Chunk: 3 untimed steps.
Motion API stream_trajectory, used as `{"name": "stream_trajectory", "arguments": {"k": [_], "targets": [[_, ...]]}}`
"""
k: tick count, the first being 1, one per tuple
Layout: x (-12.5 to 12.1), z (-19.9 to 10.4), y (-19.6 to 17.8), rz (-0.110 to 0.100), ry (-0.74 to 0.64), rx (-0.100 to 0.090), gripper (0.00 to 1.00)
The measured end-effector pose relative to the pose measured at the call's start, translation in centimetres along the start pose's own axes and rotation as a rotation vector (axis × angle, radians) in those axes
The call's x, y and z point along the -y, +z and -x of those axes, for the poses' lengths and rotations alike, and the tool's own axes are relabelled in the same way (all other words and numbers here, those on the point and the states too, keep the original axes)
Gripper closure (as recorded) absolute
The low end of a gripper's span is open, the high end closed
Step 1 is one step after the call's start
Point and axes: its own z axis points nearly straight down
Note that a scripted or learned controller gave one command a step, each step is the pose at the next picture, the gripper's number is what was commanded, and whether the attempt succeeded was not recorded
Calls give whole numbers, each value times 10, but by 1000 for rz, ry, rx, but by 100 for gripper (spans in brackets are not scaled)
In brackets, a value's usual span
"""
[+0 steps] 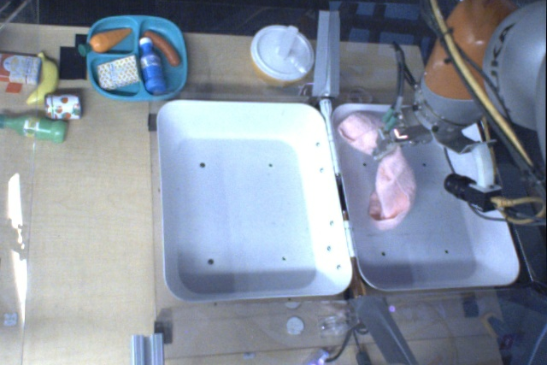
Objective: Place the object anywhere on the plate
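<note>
A soft pink object (392,191) stretches lengthwise in the right bin (479,261), narrowing at its upper end. My gripper (388,141) is at that narrow end, shut on it, and the object trails down from the fingers toward the bin floor. A second pink lump (359,131) lies just left of the gripper in the bin's far left corner. The blue divided plate (175,38) sits on the bench at the far left, outside both bins. It holds a toy carrot, a sausage, a blue bottle and a cracker.
The left bin (244,201) lies between the gripper and the plate. A white lidded cup (283,53) stands behind it. A banana, a carton, a can and a green bottle (34,127) lie at the bench's left edge. Cables (479,192) hang by the arm.
</note>
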Motion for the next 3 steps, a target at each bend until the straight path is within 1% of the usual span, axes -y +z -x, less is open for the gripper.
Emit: {"name": "stream_trajectory", "arguments": {"k": [1,2,3], "targets": [[-2,-1,-40,0,-7,0,100],[-4,-43,-37,-1,-410,-2,100],[-7,-86,-42,1,-813,-1,100]]}}
